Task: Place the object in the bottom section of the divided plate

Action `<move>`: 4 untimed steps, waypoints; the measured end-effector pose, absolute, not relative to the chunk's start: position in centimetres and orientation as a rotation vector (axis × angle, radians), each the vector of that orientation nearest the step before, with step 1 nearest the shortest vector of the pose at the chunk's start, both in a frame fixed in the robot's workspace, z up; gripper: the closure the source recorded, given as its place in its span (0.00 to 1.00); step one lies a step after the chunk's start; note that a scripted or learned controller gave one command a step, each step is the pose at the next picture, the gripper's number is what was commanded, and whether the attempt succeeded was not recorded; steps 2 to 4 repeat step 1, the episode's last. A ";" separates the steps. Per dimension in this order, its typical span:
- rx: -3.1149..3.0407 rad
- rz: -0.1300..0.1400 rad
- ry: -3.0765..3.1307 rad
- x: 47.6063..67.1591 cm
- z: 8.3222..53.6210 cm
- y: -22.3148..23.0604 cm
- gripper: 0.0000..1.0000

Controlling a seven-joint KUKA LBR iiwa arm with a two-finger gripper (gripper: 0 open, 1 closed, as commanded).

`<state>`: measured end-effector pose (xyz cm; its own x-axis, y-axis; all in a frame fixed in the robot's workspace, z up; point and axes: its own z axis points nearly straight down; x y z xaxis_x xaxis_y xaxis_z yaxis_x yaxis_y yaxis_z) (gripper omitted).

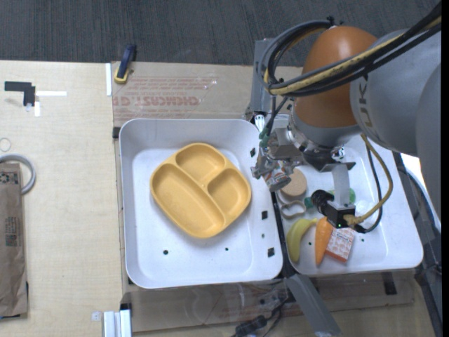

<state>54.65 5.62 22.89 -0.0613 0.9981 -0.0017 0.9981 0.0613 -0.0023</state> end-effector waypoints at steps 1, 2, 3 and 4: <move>-2.153 0.004 -2.288 54.7 22.9 5.6 0.00; -2.153 0.004 -2.288 54.7 22.9 5.6 0.00; -2.153 0.004 -2.288 54.7 22.9 5.6 0.00; -2.153 0.004 -2.288 54.7 22.9 5.6 0.00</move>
